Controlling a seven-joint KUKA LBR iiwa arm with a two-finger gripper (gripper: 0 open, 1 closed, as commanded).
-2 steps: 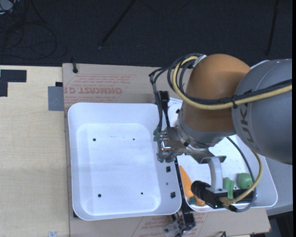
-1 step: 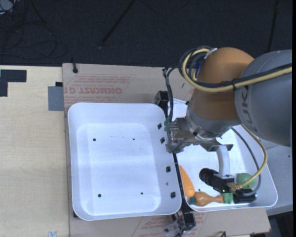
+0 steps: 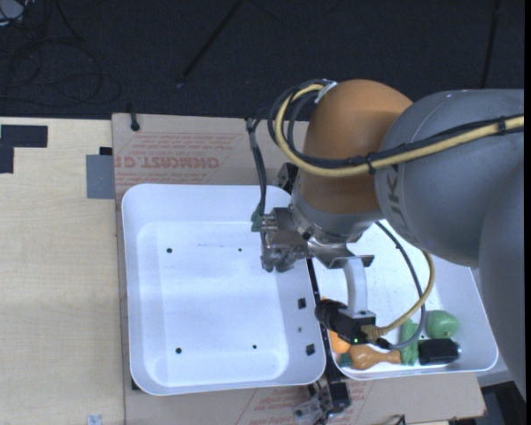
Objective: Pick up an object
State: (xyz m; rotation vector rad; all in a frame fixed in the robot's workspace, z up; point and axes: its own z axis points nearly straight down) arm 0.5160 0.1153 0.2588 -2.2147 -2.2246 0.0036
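Pincer (image 3: pixel 279 248) hangs over the left bin's (image 3: pixel 203 308) 3 o'clock rim. Its opening cannot be told, and nothing is seen in it.

Green object (image 3: pixel 441 324), orange piece (image 3: pixel 368 357) and black object (image 3: pixel 438 352) lie at the right bin's (image 3: pixel 488 348) 6 o'clock end.

Judged: nothing picked yet. Approach, grasp and lift remain.

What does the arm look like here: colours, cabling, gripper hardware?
Bulky grey arm with a rounded orange band above the wrist. A yellow cable loops around the orange section and runs back along the grey link, alongside thinner black cables. The gripper is compact, bare grey metal.
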